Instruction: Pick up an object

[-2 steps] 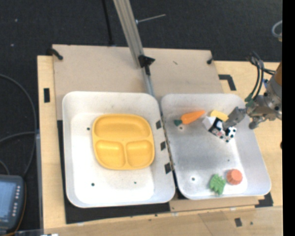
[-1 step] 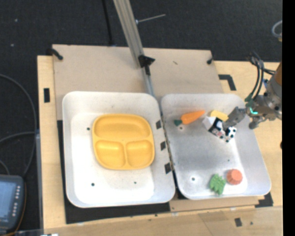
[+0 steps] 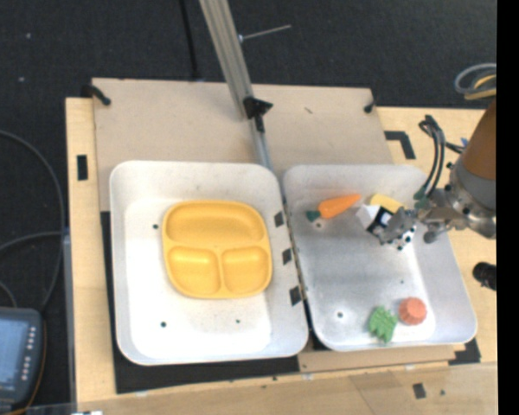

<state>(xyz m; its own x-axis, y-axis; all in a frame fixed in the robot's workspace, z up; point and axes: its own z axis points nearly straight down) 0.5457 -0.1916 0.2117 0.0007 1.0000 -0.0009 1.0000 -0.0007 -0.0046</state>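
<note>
1. White bins sit side by side on the tabletop [image 3: 199, 119], seen from the overhead camera. The left bin [image 3: 138, 232] carries a yellow divided plate [image 3: 216, 249], which is too broad and flat to suit a two-finger grasp.
2. The right bin [image 3: 355, 266] holds the loose small things, so the arm reaches into it from the right.
3. The pincer [image 3: 398, 232] hangs low over the upper right part of that bin, just beside a yellow block [image 3: 384, 203]. I cannot tell whether it is open or closed, and nothing can be seen held in it.
4. Judging by how near it is, the yellow block is the likely pick. It lies near the bin's far wall, close to the tip of a carrot [image 3: 337, 206], which may crowd the grasp.
5. The block looks small, pale yellow with a whitish side, and boxy. The carrot is orange with a green stub at its left end, and it lies slightly tilted.
6. A green toy [image 3: 381, 322] and a red ball [image 3: 413, 310] lie close together at the near edge, well apart from the pincer.
</note>
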